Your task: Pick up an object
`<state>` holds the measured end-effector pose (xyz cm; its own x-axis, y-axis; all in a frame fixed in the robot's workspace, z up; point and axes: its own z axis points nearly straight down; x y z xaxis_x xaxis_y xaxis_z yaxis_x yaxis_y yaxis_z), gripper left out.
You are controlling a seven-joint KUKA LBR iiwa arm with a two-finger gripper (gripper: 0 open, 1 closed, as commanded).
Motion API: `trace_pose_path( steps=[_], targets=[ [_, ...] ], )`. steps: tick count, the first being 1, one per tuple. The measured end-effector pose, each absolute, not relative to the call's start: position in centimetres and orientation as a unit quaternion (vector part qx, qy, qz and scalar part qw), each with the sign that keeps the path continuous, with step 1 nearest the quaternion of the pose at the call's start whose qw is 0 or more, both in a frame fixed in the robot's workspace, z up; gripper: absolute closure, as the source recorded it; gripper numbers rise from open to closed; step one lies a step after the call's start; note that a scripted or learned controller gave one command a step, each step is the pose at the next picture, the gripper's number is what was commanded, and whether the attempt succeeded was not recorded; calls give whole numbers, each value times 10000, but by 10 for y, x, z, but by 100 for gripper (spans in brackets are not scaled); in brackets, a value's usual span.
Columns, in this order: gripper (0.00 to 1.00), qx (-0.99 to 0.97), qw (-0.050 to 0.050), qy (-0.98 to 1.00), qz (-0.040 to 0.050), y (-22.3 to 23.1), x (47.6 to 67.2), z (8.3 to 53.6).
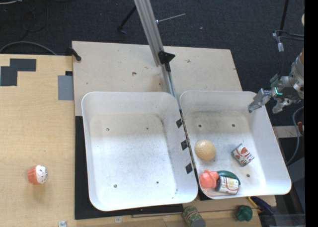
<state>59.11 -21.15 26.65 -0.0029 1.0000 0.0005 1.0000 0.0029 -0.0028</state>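
Note:
My gripper (270, 102) hangs over the right bin's (278, 146) far right rim, its two fingers spread open with nothing between them. In that bin lie a tan ball (204, 150) near the middle, a small red and white can (242, 155) to its right, and a red-capped bottle (219, 182) lying on its side at the front edge, against a dark green object (231, 175). All of these sit well below and to the left of the gripper.
The left bin (94, 121) adjoins the right one along a central divider (183, 136). An aluminium bar (151, 27) slants down toward the bins from the back. An orange and white object (37, 175) lies on the wooden table at left. Two green items (243, 213) sit below the bins.

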Motion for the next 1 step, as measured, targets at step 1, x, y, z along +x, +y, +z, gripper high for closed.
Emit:
trace_pose_path(
  steps=[1],
  targets=[
    [0,-7073,32,-7069,18,-216,583,217]
  ],
)
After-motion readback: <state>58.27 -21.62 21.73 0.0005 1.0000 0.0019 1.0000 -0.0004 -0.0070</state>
